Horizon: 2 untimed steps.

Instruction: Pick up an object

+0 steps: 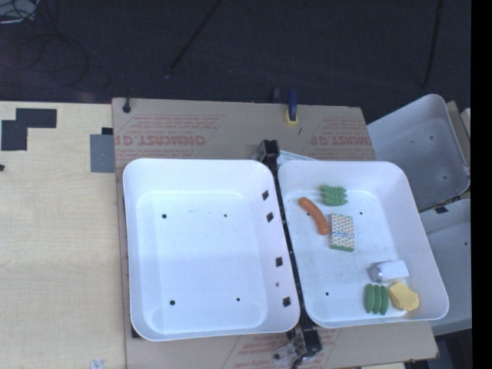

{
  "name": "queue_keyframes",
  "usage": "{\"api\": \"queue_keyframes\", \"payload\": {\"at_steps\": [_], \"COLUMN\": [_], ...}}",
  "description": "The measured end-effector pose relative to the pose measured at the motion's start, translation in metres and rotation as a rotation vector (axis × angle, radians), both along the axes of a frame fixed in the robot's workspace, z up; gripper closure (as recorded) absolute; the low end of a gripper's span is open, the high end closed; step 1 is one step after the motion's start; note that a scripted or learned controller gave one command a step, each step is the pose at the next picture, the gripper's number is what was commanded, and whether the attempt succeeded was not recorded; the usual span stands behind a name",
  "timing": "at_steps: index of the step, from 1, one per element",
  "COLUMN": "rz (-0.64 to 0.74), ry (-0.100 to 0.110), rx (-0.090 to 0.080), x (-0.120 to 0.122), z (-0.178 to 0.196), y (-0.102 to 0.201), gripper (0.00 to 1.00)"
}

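2 white bins sit side by side on a brown cardboard sheet (200, 133). All 6 loose objects lie in the right bin (330, 283). The left bin (200, 252) shows its white floor with 4 small dark dots.

Taking the checkered block (342, 231) near the middle of the right bin as the landmark:
- An orange carrot-shaped piece (314, 215) lies just beside the block on its left and slightly above it in the frame. It is slanted and close to touching the block.
- A green bumpy piece (334, 195) lies above the block, apart from it and near the carrot's upper end.
- A grey-and-white block (389, 270) sits below and to the right of the checkered block, well apart from it.
- A yellow piece (404, 297) lies farther down and right, touching or nearly touching the grey-and-white block.
- A pair of green pods (376, 299) lies just left of the yellow piece, almost straight below the checkered block's right side.

None of the 6 objects is lifted; each rests on the bin floor. How wide the claw stands, and whether it holds or touches anything, cannot be told.
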State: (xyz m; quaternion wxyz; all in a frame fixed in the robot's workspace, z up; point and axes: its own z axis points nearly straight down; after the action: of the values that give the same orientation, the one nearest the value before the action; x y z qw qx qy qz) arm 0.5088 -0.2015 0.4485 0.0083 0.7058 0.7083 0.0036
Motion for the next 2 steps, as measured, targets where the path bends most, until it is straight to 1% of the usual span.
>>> {"api": "queue_keyframes", "payload": {"at_steps": [1,2], "rz": [0.003,-0.012], "ry": [0.029,0.022], "rx": [0.011,0.005], "x": [0.006,-0.036], "z": [-0.103,-0.117], "y": [0.071,-0.017], "gripper": [1.0,1.0]}}
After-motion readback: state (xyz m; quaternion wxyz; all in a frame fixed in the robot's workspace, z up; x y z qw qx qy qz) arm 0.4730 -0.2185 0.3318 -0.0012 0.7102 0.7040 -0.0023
